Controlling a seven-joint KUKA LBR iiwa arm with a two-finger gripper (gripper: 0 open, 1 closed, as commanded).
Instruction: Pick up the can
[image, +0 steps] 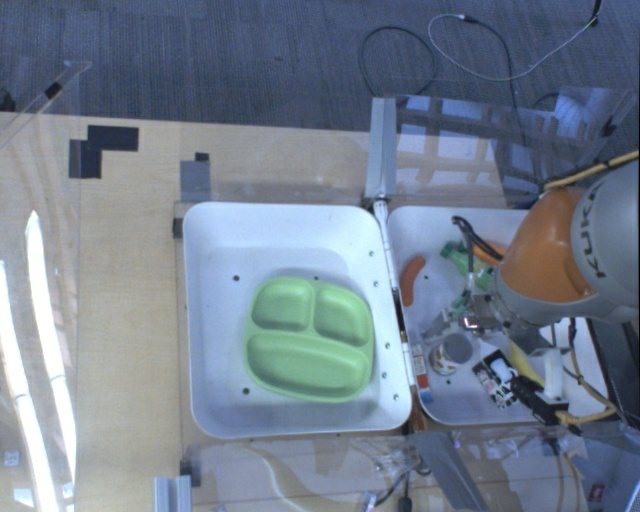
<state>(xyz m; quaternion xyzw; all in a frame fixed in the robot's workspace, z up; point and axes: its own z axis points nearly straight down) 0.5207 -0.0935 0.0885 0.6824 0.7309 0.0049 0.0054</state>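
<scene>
Can (456, 349) stood upright in right bin (430, 400), seven o'clock of my gripper (470, 318). Jaws' state: I couldn't tell. Arm (545, 255) hung low, presumably lining up grasp. Green tray (310, 338) filled left bin (215, 400).

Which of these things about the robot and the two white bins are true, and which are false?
1. The green plastic divided tray lies in the left white bin. True.
2. The green tray has three compartments. True.
3. The small round silver metal can sits in the left bin. False: it sits in the right white bin.
4. The grey arm with the orange band reaches over the left bin. False: it reaches over the right bin.
5. An orange sausage-shaped thing lies in the right bin, near its left wall. True.
</scene>
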